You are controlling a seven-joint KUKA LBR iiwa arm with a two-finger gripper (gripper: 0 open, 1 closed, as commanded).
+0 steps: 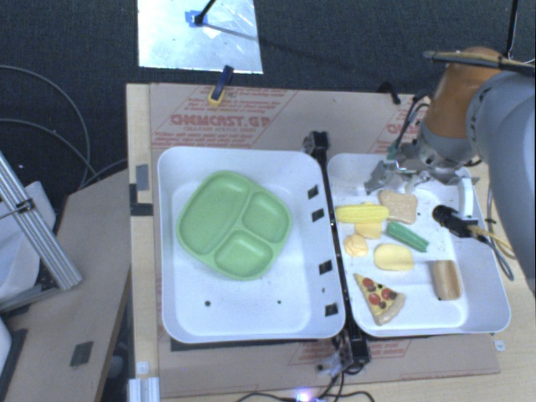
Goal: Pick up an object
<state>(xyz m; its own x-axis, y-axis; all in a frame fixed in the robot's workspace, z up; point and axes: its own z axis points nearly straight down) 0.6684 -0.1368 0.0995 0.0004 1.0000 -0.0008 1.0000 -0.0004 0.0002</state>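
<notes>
Hovering over the right bin (490,308)'s far edge, the gripper (387,174) hangs just above the toast slice (399,205); whether its claw is apart or together, I cannot tell. The corn cob (362,213) lies beside the toast.

2 bins (243,162), 1 plate (234,224), approx. 8 toy foods (381,296)

Single fixed camera, high above the bench, looking down at a slant. Both shallow white plastic bins (251,325) fall fully in frame, side by side. Grey arm with orange band (494,107) enters from the right. Dark carpet floor (67,40) at top.
</notes>
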